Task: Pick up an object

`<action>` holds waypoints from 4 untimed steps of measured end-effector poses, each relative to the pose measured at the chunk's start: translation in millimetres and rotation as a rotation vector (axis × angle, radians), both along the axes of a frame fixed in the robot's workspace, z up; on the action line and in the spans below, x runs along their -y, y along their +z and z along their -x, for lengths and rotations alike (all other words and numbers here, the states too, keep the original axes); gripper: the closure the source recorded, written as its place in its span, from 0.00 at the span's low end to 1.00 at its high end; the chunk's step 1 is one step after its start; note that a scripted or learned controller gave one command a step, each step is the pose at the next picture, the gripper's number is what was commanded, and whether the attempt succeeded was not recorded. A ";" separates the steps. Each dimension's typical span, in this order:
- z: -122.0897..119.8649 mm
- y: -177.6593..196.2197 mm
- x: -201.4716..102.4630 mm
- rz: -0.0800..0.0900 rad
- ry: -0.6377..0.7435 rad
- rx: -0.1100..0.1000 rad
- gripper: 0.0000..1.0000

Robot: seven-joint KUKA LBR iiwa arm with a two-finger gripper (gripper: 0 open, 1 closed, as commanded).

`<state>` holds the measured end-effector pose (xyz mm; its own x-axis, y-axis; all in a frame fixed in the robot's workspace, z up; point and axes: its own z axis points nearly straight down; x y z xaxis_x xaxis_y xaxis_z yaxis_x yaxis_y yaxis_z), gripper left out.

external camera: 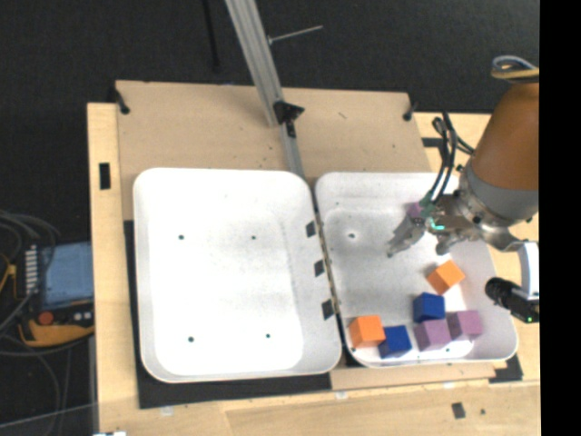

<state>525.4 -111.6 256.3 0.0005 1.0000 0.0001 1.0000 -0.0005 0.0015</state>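
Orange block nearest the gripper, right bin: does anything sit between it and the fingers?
Nothing visible does. The gripper hangs over bare bin floor, up and left of the orange block. The blue block and the purple blocks lie beyond it, toward the near wall.

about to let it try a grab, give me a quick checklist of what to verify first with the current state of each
1. Objects within reach in the right bin: ok. Orange block, blue block and purple block lie near its lower right corner.
2. Gripper over the right bin: ok, it hangs above bare floor, left of the blocks.
3. Nothing held between the fingers: ok, no block there.
4. Gripper lined up over a target: not ok, the nearest orange block sits off to its right.
5. Blocks separated enough to grasp: cannot tell, those in the corner sit crowded together.
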 end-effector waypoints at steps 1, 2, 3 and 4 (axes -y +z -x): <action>-6.0 -54.2 9.0 0.001 -0.001 -0.006 0.00; -7.4 -98.8 3.5 0.001 -0.003 -0.005 0.00; -1.0 -157.5 4.8 0.002 -0.001 -0.001 0.00; -2.5 -145.2 4.7 -0.001 -0.009 0.004 1.00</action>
<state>527.9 -116.3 111.2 0.0093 1.0000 0.0007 0.9999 -0.0093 0.0052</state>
